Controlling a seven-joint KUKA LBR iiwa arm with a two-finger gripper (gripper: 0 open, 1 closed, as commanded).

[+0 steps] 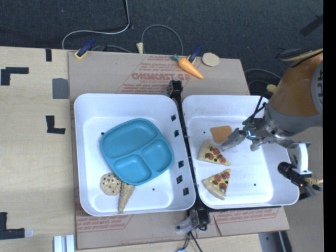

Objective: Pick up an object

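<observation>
In the right bin [262, 193] lie two toy pizza slices, one [212, 154] near the middle and one [219, 182] nearer the front. An orange cracker-like piece [221, 133] lies just behind them. My gripper [241, 143] hovers over the bin's middle, right of the orange piece and the upper slice. Its fingers are spread and nothing sits between them; the left finger [232, 140] points toward the orange piece. The left bin [84, 140] holds a blue divided plate [137, 150], a cookie [110, 184] and a cone-shaped piece [125, 195].
A toy carrot [189, 67] and a beige disc [211, 60] lie on the cardboard behind the bins. A black divider [181, 140] runs between the two bins. Cables trail across the dark floor at the back.
</observation>
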